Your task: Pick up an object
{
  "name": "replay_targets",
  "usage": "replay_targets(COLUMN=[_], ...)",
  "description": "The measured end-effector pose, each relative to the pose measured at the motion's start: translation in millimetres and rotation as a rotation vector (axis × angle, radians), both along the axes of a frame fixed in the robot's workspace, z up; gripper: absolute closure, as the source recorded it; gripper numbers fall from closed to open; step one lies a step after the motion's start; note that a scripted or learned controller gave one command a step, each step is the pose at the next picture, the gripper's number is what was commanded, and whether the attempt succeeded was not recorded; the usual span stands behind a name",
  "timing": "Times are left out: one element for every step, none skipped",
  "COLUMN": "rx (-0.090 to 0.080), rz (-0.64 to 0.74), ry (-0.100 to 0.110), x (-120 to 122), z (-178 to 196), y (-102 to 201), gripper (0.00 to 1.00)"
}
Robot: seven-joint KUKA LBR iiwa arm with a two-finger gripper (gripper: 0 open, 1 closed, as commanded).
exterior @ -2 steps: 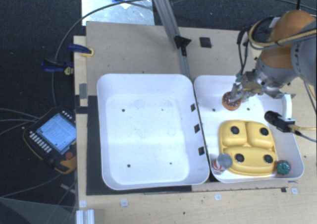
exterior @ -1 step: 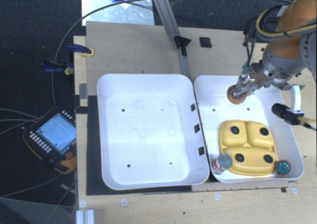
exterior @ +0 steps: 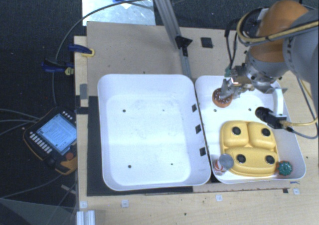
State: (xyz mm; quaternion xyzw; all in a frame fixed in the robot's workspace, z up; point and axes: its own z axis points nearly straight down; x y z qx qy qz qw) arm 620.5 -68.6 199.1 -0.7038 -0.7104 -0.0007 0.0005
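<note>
Over the right bin (exterior: 294, 142), gripper (exterior: 225, 91) above a brown round object (exterior: 222, 98)

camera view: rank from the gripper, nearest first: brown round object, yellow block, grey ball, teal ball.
From the gripper:
1. Small brown round object, right under it at the right bin's far end.
2. Big yellow plastic block, mid-bin.
3. Small grey ball, near-left corner.
4. Small teal ball, near-right corner.

Yellow block (exterior: 249, 148) crowding right bin (exterior: 207, 119)
</note>
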Motion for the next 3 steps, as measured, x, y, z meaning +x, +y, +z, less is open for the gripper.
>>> replay_targets(rx=[0.001, 0.0, 0.001], rz=[0.002, 0.001, 0.002], ry=[-0.001, -0.002, -0.002], x=[1, 3, -5], z=[5, 17, 30], y=[65, 112, 169], gripper=[1.0, 1.0, 1.0])
